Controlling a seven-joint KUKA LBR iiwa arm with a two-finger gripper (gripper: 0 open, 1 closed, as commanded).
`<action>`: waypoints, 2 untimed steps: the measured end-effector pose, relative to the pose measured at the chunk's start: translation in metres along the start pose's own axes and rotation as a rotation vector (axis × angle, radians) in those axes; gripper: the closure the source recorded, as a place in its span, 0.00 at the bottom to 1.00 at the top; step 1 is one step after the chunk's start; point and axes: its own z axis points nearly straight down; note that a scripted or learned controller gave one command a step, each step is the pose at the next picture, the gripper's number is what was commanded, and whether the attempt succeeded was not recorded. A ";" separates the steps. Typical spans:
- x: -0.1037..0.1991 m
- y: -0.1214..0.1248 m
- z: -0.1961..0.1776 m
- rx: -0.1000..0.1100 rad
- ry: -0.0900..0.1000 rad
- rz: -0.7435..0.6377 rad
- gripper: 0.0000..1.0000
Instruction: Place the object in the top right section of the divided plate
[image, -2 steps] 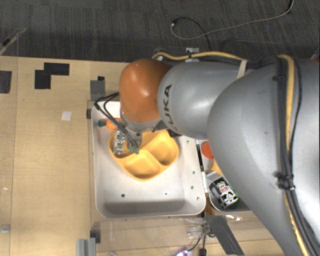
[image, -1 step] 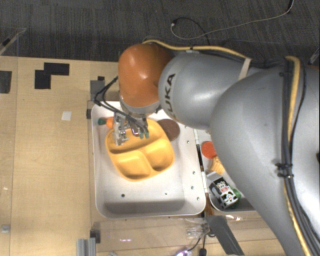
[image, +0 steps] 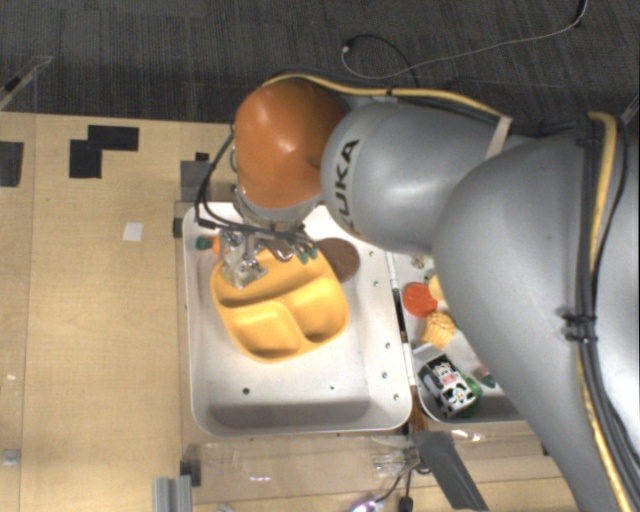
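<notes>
The two-finger metal gripper (image: 243, 268), fingers' state unclear, should settle squarely over the yellow divided plastic plate's (image: 285, 315) one-o'clock section before releasing.

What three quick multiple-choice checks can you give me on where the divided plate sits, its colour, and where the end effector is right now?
1. The divided plate lies in:
A. the left bin
B. the right bin
C. the bare bench

2. The plate's colour is:
A. blue
B. yellow
C. green

3. The end effector is:
A. over the plate's upper left part
B. over the right bin
C. off past the bench edge

Answers: 1 A, since white walls of the left bin ring the plate. 2 B, its whole surface is yellow. 3 A, it hangs over the plate's upper left rim, below the orange band.
</notes>
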 end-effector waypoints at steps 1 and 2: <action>0.002 0.000 0.000 -0.002 0.015 0.000 0.00; 0.000 0.000 -0.012 -0.003 0.001 0.003 1.00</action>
